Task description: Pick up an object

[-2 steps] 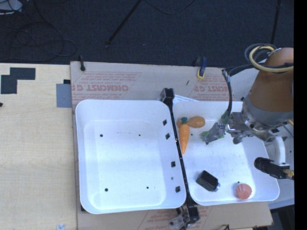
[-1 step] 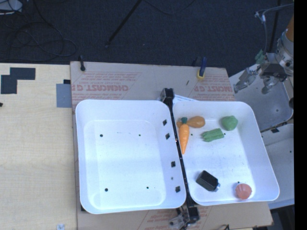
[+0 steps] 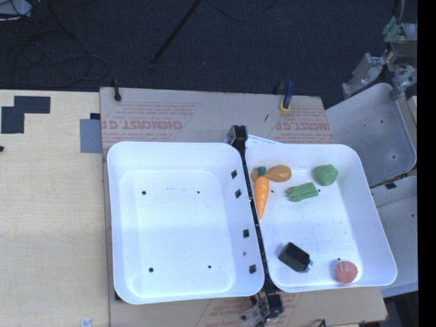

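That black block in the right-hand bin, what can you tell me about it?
The black block is a small, boxy, matte-looking piece, dark all over with a pale glint at its lower right edge. It lies tilted on the floor of the right bin, toward the near side, touching nothing else; a round pinkish-red object sits apart to its right.

This is a robotics lab, a test bench and no home or shop. Two white bins (image 3: 178, 225) sit side by side on a cardboard sheet (image 3: 204, 118), clamped down at the upper middle of the frame by a blue and yellow clamp (image 3: 287, 98). The sheet lies on a pale wood bench (image 3: 48, 210) with black tape marks (image 3: 26, 112) at the left. Loose cables (image 3: 61, 43) trail over dark carpet (image 3: 238, 39) along the top. Bare metal plates (image 3: 371, 131) with bolt holes stand at the right. In the right bin lie toy foods, a plastic carrot (image 3: 261, 195) among them: props for trials.
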